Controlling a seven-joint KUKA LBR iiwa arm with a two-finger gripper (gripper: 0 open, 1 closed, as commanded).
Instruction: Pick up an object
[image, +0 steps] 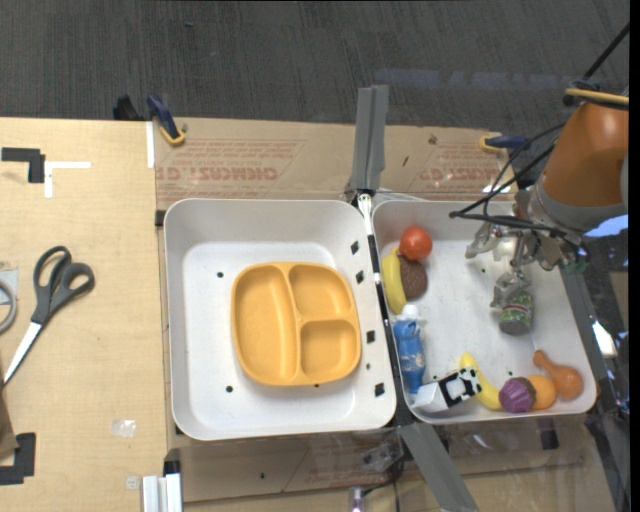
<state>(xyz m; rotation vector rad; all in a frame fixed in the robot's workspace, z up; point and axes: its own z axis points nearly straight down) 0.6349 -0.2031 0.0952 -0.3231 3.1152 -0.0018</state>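
The right bin (455, 310) holds the loose objects. My gripper (516, 278) hangs over the bin's right half, below the grey wrist and the orange band. A speckled grey-green lump (516, 310) lies directly under the gripper, touching or nearly touching its tip. Whether it is gripped cannot be told. Along the bin's left wall are a red ball (416, 243), a brown object (414, 281), a yellow banana (393, 284) and a blue bottle (408, 350). At the front lie a black-and-white item (456, 389), a purple object (517, 395) and an orange gourd (556, 378).
The left bin (200, 300) holds a yellow divided plate (297, 323). Scissors (50, 288) lie on the wooden bench at far left. A grey divider post (368, 150) rises between the bins at the back. Cables run off the wrist toward the upper right.
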